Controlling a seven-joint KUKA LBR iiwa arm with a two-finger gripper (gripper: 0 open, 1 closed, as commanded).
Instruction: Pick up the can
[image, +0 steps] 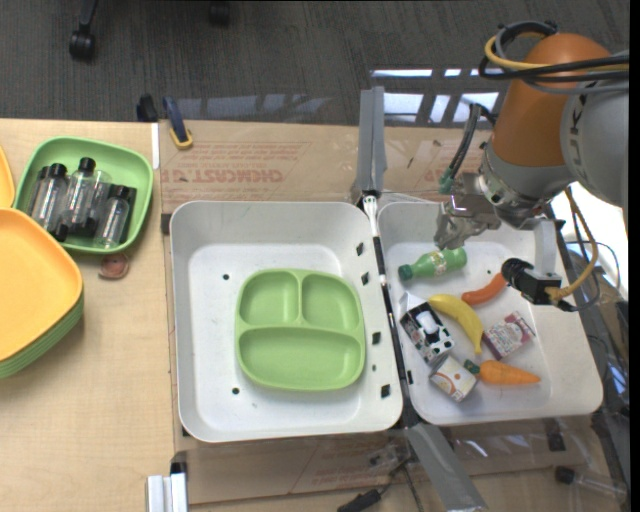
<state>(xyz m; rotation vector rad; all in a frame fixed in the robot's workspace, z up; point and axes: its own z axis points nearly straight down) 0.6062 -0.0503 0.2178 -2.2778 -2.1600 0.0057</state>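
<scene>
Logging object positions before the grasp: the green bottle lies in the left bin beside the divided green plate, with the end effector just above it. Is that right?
Not quite. The camera view shows the green bottle lying in the right bin, not the left. The divided green plate sits alone in the left bin. The end effector is indeed just above the bottle.

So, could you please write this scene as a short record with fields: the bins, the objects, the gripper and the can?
left bin: holds a green divided plate
right bin: green bottle, banana, two carrots, small carton, can, black-and-white item
gripper: above the bottle, at the right bin's far end
can: lies on its side near the front edge, not held
outside bins: green tray of vials, orange plates
</scene>
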